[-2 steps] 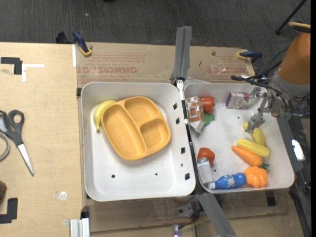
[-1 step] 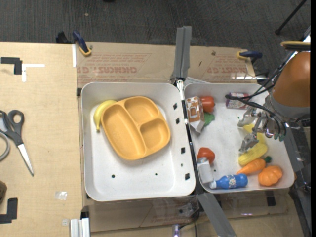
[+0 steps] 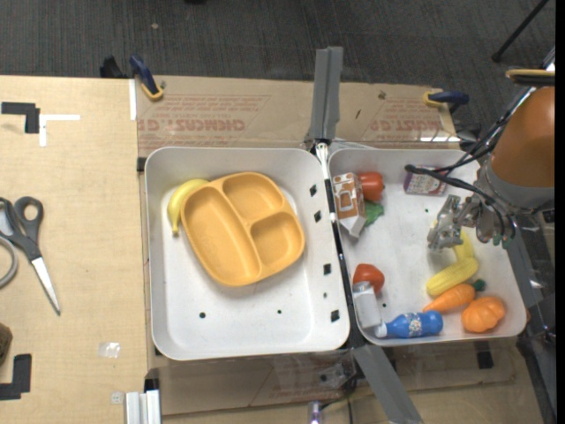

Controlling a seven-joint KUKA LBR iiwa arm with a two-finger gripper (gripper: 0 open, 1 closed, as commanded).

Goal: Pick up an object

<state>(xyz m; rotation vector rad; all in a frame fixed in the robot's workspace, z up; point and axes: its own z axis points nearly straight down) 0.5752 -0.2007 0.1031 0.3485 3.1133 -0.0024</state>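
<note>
Two white bins sit side by side on the bench, and the right bin [image 3: 402, 263] serves as the landmark for every position below.

The gripper [image 3: 448, 228] hangs inside the right bin, near its right wall, with the orange band [image 3: 530, 140] of the arm above it at the bin's upper right corner. The fingers [image 3: 441, 233] point down and left toward the bin floor. How far they stand open cannot be told (the metal parts blur together at this angle), and no object shows between them.

Contents of the right bin:
- A corn cob [image 3: 452, 277] lies just below the gripper; whether the two touch cannot be told.
- A carrot [image 3: 450, 299] lies just beneath the cob, toward the bin's lower right.
- An orange pumpkin [image 3: 483, 314] sits in the lower right corner, beside the carrot tip.
- A blue bottle [image 3: 410, 326] lies on its side along the lower wall.
- A red pepper [image 3: 368, 277] sits near the left wall, lower half.
- A carton [image 3: 347, 200] leans against the left wall, upper half, with a tomato [image 3: 372, 185] just beside it.
- A purple packet [image 3: 424, 182] lies near the upper wall, above and left of the gripper.

Left of the right bin, the left bin [image 3: 168, 307] holds a yellow divided plate [image 3: 243, 228] with a banana [image 3: 183, 200] at its upper left edge. Scissors [image 3: 31, 246] lie on the bench, well apart from both bins.
</note>
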